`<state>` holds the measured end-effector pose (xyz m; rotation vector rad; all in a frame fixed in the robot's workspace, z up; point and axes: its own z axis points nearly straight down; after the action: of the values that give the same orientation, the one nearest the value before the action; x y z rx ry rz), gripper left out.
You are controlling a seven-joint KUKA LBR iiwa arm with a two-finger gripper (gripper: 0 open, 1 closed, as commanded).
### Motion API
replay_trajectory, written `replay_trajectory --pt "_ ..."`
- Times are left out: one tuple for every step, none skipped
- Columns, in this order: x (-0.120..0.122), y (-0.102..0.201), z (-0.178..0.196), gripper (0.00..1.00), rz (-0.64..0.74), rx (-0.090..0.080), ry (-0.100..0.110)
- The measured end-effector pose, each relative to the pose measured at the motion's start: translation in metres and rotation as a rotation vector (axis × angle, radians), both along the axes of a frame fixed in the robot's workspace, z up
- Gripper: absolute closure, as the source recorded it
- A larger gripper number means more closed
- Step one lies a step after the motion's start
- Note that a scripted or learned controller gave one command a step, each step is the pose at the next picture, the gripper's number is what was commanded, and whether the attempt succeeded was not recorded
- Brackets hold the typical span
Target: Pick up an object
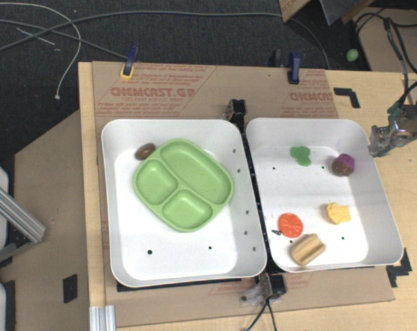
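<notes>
The right bin (380,205) holds several small objects. A green piece (302,155) and a purple ball (343,164) lie toward the back. A red-orange round piece (290,225), a yellow piece (337,214) and a tan bread-like block (306,248) lie toward the front. In the left bin (125,233) sit a green divided plate (183,183) and a small brown object (146,151) at the plate's back-left corner. My gripper (383,140) hangs just outside the right bin's back-right corner, right of the purple ball, with nothing seen in it.
Both bins rest on a cardboard sheet (195,88) clamped at the back by two blue clips (293,67). Cables (56,33) trail over the dark floor at the back left. A metal bracket (236,109) sits between the bins at the back.
</notes>
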<state>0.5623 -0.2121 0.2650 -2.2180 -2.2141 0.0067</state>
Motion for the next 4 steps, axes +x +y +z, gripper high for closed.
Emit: replay_trajectory --pt "0.002 0.000 0.004 0.00 0.002 -0.002 -0.008" --pt "0.007 -0.008 -0.044 0.00 0.001 -0.001 -0.006" --pt "0.016 -0.010 -0.094 0.00 0.002 0.000 -0.003" --pt "0.016 -0.005 -0.156 0.00 0.002 0.001 -0.002"
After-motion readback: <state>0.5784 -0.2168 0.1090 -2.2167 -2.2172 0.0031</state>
